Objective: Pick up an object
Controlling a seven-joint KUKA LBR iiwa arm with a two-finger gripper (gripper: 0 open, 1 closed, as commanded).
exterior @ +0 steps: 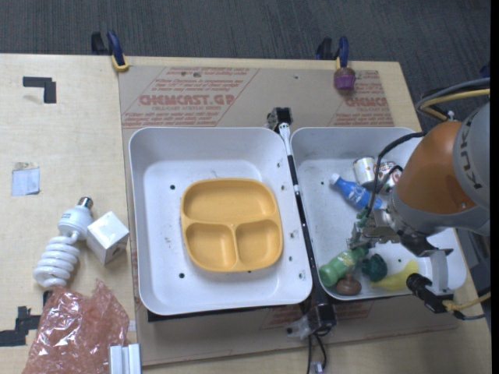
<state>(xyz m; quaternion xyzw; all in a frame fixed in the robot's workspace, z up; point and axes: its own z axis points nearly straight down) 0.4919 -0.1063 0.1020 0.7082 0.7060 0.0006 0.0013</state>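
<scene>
In the right bin (320, 150) my gripper (362, 236) reaches down from the orange-banded wrist, just above a green bottle-shaped toy (338, 266). A blue and white bottle (351, 192) lies just beyond the gripper. Behind that bottle lies a silver can (366, 168). A dark green round thing (376, 267), a yellow piece (394, 277) and a brown round object (348, 287) lie near the bin's front edge. The arm hides part of the bin's right side.
The left bin (156, 201) holds a yellow divided tray (231, 224). On the bench to the left lie a spiral light bulb (62, 244), a small white box (107, 236) and crumpled pink wrap (74, 333). A purple item (345, 77) sits at the board's far edge.
</scene>
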